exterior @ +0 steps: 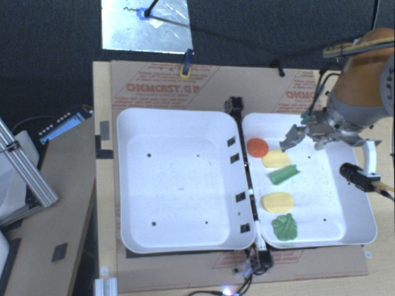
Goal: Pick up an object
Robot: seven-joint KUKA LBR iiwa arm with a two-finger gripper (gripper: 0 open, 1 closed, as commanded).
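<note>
The right bin (345, 227) holds several toy foods along its left side: an orange-red round piece (257, 147), a yellow piece (276, 159), a green elongated piece (284, 174), a second yellow piece (278, 201) and a green leafy piece (285, 226). My gripper (292, 139) hangs over the upper part of this bin, just right of the orange-red piece and above the first yellow piece. Nothing shows between its fingers.
The left bin (179, 177) lies beside the right one, with a black divider strip (244, 171) between them. A cardboard sheet (160, 85) lies under both bins. A shiny metal plate (146, 16) sits at the back.
</note>
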